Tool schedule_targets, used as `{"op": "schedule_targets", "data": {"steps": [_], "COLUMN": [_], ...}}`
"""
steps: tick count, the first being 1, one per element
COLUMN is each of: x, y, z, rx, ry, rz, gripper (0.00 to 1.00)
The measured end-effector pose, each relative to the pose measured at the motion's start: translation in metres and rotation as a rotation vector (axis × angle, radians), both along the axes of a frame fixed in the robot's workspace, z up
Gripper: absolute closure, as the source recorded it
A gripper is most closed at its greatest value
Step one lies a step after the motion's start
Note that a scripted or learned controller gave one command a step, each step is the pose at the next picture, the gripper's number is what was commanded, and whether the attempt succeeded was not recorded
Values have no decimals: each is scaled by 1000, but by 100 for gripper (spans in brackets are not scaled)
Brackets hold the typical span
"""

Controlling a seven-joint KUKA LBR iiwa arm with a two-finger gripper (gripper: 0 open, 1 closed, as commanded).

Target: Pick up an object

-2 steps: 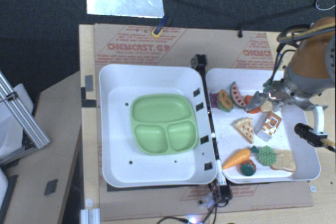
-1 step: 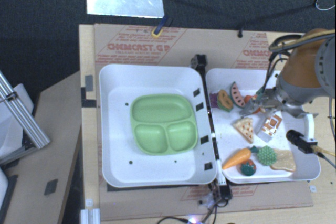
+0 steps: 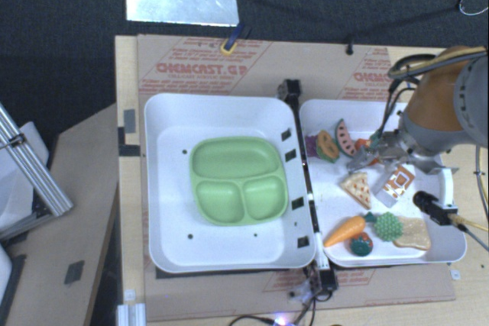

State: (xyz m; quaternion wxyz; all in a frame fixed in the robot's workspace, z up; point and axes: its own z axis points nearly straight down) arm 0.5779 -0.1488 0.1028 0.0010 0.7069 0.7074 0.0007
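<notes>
Overhead view of the bench with two shallow white bins side by side. The left bin (image 3: 157, 164) holds a green divided plate (image 3: 237, 179) with three compartments, lying flat near its middle. The right bin (image 3: 330, 191) holds the objects for picking: a watermelon slice (image 3: 345, 137) near the far wall, a tan half-round piece (image 3: 328, 146) just beside it, and a purple piece (image 3: 312, 144) against the wall shared with the left bin. A pizza wedge (image 3: 357, 188) lies near the centre, with an orange-and-white packet (image 3: 397, 183) to its right. Along the near wall lie a carrot (image 3: 345, 230), a green knobbly piece (image 3: 387, 225), a red-and-green round piece (image 3: 361, 244) and a bread slice (image 3: 412, 234), close together. The arm (image 3: 439, 107) reaches in from the right, and its gripper (image 3: 368, 155) sits low over the right bin, between the watermelon slice and the pizza wedge, close to the packet. Whether the gripper is open or closed cannot be told from this view
</notes>
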Motion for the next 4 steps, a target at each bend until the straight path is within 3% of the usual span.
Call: {"op": "schedule_targets", "data": {"steps": [1, 3, 4], "x": [1, 7, 2], "y": [0, -10, 50], "z": [10, 125, 117], "rx": [-1, -2, 3], "ry": [-3, -5, 2], "rz": [0, 3, 9], "gripper": [100, 100, 100]}}
